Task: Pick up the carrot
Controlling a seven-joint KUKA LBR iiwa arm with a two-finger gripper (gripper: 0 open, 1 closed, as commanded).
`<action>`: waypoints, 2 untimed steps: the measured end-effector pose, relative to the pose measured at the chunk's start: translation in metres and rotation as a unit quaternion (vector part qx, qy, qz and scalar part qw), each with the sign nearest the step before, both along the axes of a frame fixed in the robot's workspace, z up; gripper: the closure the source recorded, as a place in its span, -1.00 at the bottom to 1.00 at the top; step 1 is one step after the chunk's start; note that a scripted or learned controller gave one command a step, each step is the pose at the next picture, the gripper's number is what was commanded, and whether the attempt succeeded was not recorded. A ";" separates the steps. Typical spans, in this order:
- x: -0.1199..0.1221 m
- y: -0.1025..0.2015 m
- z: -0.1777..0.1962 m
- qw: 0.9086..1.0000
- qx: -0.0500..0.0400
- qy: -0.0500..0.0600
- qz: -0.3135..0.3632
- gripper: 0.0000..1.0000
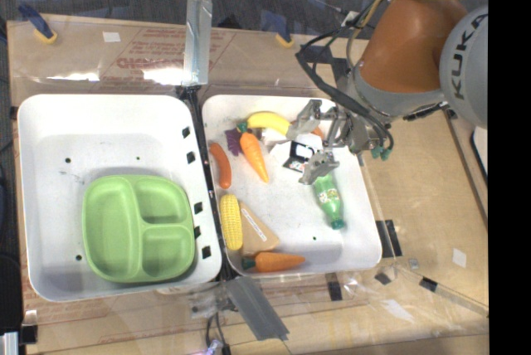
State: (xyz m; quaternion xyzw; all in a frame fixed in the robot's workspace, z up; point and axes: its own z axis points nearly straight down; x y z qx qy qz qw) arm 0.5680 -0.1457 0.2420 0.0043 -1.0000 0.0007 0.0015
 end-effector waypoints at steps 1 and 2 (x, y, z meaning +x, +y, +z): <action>0.001 0.035 -0.118 1.000 0.003 0.004 0.014 -1.00; 0.020 0.052 -0.148 0.997 0.000 -0.003 0.076 -1.00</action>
